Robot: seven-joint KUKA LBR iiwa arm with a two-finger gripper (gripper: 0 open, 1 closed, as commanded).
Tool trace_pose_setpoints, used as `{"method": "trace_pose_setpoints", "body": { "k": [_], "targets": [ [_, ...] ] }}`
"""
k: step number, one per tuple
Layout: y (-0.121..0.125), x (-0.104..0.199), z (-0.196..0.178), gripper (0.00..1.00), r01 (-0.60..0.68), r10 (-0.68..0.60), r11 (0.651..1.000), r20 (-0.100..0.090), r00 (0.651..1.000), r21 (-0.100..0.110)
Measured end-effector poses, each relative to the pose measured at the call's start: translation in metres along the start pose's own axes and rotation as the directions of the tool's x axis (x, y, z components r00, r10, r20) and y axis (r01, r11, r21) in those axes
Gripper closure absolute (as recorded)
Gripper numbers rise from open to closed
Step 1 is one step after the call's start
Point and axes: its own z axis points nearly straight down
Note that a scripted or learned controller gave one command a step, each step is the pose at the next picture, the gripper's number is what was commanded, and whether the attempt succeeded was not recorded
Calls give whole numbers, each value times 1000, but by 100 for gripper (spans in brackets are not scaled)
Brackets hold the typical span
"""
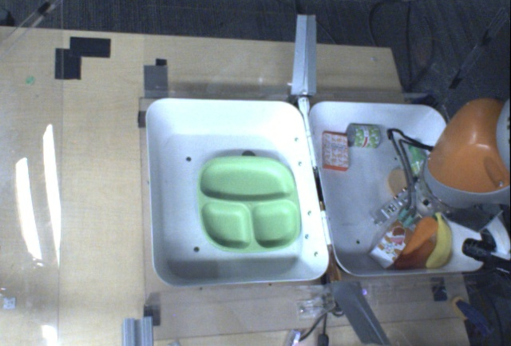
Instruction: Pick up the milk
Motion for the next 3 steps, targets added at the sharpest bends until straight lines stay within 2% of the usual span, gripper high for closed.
{"method": "trace_pose_setpoints", "body": {
  "k": [1, 2, 3],
  "targets": [
    [61, -24, 13, 100, 76, -76, 997, -3, 997, 5],
    [61, -24, 13, 0, 74, -74, 997, -2, 997, 5],
    [9, -12, -57, 0, 37, -37, 999, -8, 999, 12]
  ]
}}
